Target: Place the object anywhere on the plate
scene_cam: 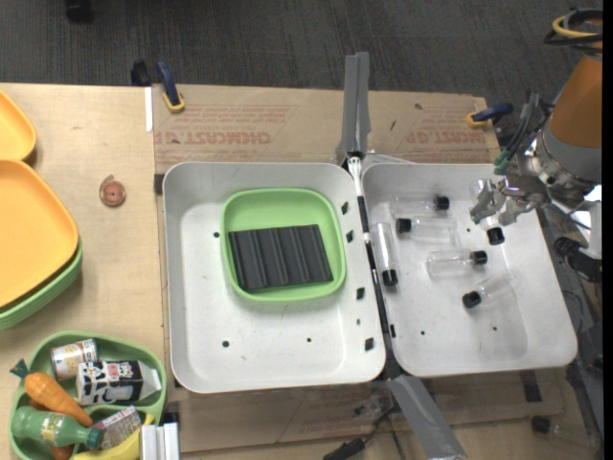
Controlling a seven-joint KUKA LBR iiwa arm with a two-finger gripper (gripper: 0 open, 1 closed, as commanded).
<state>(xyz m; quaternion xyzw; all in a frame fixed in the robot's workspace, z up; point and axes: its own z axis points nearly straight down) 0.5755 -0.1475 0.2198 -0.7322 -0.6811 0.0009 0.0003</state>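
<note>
Two shallow white bins are set side by side on the worktop (115, 123), so that the source and the goal are kept apart. The green plate (283, 199) is laid flat near the middle of the left bin (192, 353), and a dark ribbed mat (280, 257) is spread across its floor. Bare white floor is left around the plate on all sides, most of it toward the near edge.

The task's things, several small clear vials with black caps (469, 258), are scattered lying down over the floor of the right bin (546, 348). One longer vial (382, 252) is seen just beside the wall that is shared with the left bin; the others are spread toward the middle and the far right. None is on the plate.

The gripper (498, 199) is held low over the far right part of the right bin, close to a capped vial (493, 237), presumably so that one can be picked. Whether the jaws are released or clenched cannot be told, since they are blurred against the clear plastic; nothing is seen between them.

For the carry, the raised rims where the two bins meet would have to be cleared, and a grey upright post (355, 103) stands at the far end of that seam. The plate's upturned lip is judged the last edge to pass. Orange plates (29, 228) and a bowl of toy food (86, 391) are kept well apart on the left.
</note>
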